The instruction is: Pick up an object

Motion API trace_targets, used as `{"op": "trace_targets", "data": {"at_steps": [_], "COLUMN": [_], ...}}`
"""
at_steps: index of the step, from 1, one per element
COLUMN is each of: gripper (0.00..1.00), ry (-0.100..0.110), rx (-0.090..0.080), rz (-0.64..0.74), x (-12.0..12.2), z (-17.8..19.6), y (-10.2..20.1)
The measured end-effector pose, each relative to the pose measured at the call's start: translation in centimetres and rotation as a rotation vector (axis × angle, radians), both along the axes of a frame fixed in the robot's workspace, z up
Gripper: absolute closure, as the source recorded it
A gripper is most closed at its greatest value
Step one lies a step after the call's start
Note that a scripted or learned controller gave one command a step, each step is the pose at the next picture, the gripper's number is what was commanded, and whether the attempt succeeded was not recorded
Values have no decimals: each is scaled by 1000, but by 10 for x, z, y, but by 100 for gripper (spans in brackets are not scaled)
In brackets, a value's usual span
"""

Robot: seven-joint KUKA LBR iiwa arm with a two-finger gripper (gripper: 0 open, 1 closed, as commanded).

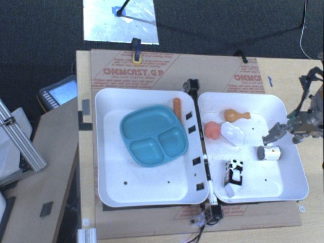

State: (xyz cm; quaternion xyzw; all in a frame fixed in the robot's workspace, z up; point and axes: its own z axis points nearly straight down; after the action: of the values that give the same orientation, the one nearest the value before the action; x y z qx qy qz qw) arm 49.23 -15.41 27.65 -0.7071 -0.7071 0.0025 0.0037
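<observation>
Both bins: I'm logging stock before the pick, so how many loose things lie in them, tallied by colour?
Blue: 1, divided plate
Orange: 2, carrot stick, drumstick toy
Pink: 1, ball
White: 2, lump, cylinder
Black-and-white: 1, block
Total: 7

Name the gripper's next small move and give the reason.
Probably a short descent onto the small white cylinder. The gripper hovers just above it in the right bin, and nothing shows between its fingers.

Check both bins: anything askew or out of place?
Mostly tidy. The blue divided plate sits rotated in the left bin, and an orange stick lies wedged against the divider wall behind it. No spills visible.
</observation>
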Motion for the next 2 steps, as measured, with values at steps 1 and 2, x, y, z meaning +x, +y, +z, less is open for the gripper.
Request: {"op": "trace_targets", "data": {"at_steps": [1, 2], "gripper": [0, 0], "ry": [-9, -6], "rx": [-2, -1], "rz": [3, 1], "x": [1, 11], "z": [5, -51], "y": [1, -1]}}
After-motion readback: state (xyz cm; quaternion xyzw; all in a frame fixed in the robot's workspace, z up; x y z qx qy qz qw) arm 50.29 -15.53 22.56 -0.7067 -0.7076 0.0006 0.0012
